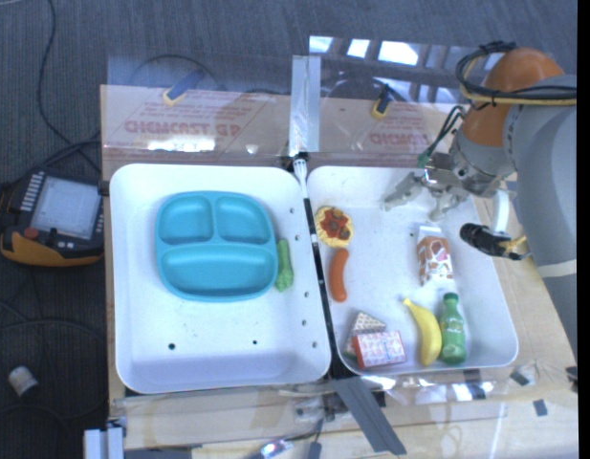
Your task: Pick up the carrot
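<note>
Nearest the camera, along the right bin's [505,352] near edge, lie a red box [379,348], a wedge [367,322], a banana [426,330] and a green bottle [452,328], all crowded toward the near right corner. None of these matter, but they mark ground to stay away from.

The carrot [338,273] lies farther up, close to the bin's left wall, its length running near to far. Its far tip sits just beside a small pizza [333,225], perhaps touching it; I cannot tell. A snack packet [434,259] lies well apart toward the right wall.

In the left bin [132,285] a blue tray [216,243] sits mid-floor with a green pod [285,265] against its right rim.

At the right bin's far right corner the gripper [426,191] hangs above the floor, jaws spread and holding nothing.

The step in hand looks like the approach, hardly begun. To do it well, the gripper should cross toward the left wall and turn so the fingers straddle the carrot across its width. Aiming at the middle or near half would probably keep the fingers off the pizza. The wall leaves little room for the outer finger, so a plumb descent seems wise.
</note>
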Tool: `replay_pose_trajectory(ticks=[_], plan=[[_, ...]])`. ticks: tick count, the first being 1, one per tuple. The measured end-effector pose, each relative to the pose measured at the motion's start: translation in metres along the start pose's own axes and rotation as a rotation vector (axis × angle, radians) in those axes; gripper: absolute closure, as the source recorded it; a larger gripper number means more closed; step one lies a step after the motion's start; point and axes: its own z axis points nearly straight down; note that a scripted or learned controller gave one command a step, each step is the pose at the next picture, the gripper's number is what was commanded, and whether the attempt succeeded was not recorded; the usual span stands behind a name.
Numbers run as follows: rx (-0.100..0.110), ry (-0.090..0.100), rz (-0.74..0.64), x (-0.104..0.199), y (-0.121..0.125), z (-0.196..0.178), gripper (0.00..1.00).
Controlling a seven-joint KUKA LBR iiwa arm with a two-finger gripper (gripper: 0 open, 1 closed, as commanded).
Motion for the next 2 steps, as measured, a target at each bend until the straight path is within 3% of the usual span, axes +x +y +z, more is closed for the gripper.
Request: replay_pose_trajectory(ticks=[1, 2], plan=[[-0.001, -0.001, 0.0, 0.0, 0.0, 0.0, 0.0], [-0.022, -0.013, -0.091, -0.009, -0.051, -0.001, 0.0]])
